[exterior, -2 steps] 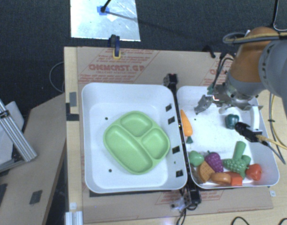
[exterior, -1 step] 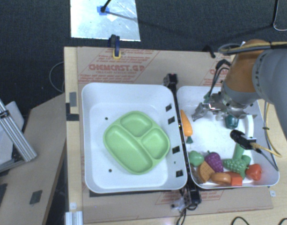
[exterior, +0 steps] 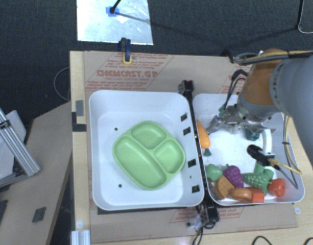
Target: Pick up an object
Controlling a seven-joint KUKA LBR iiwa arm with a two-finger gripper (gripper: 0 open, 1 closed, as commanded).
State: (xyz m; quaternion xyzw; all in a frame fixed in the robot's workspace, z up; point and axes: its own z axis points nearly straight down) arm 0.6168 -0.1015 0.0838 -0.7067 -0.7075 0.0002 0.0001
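One grey metal gripper (exterior: 229, 120), finger state unclear, is hovering over the right of two white bins (exterior: 294, 180); one green sectioned plate (exterior: 148, 154) is lying in the left.

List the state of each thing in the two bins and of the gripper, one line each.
green divided plate: flat in the left bin, nothing on it.
toy carrot: lying against the right bin's left wall.
pile of toy food: heaped at that bin's near end.
gripper: low in the right bin, nothing seen between its fingers.
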